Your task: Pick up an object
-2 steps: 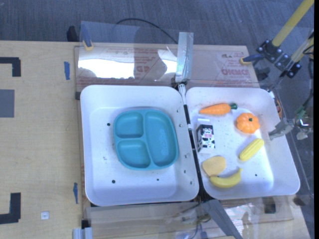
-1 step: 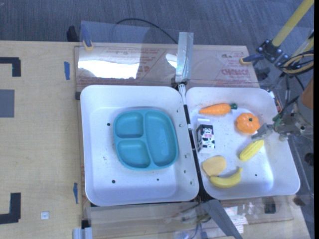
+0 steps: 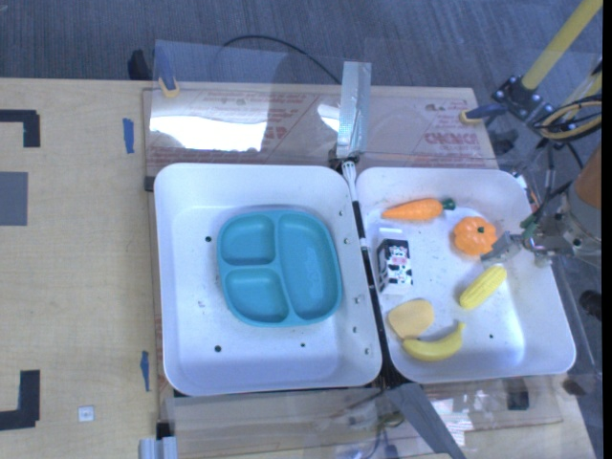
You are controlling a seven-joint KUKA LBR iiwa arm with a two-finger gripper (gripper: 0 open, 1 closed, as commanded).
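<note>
In the right bin lie a carrot at the far side, an orange pumpkin to its right, a black-and-white carton at the left wall, a corn cob, a tan potato and a banana nearest.

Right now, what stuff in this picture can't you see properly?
- End effector, camera view: small and blurry at the right bin's edge, so its tip by the pumpkin and corn is unclear.
- Arm: cut off by the right edge.
- Small black-and-white carton: print too tiny to read.
- Tan piece: too blurry to name; the banana lies against it.
- Blue tray: fine detail in its compartments washed out.
</note>
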